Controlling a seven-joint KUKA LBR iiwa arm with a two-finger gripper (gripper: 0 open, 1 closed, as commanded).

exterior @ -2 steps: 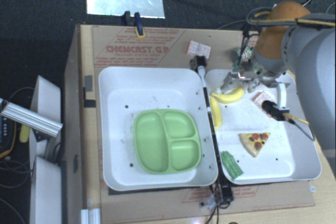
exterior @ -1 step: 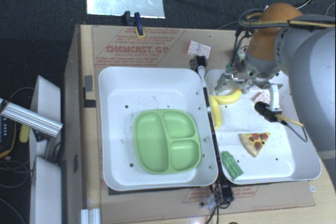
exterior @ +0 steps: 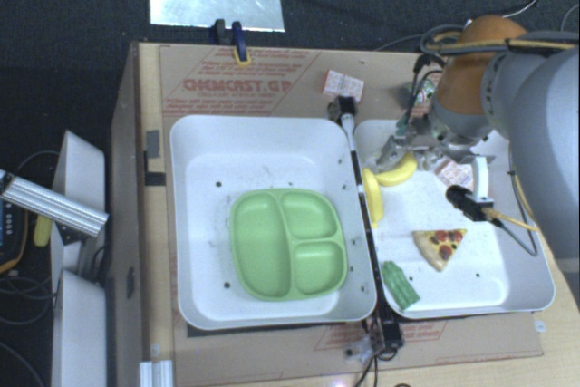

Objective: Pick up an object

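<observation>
- Your gripper (exterior: 405,149) is hovering in the upper middle-right of the frame, over the back left corner of the right bin (exterior: 521,290); whether it is open or closed, you cannot tell, since the wrist is covering it.
- It is sitting right at the banana (exterior: 385,178), which is curving along that bin's left wall; contact is unclear.
- The pizza slice (exterior: 440,246) is lying mid-bin, the green object (exterior: 399,283) toward the lower left corner.
- The green divided plate (exterior: 288,243) is resting in the left bin (exterior: 204,159).
</observation>
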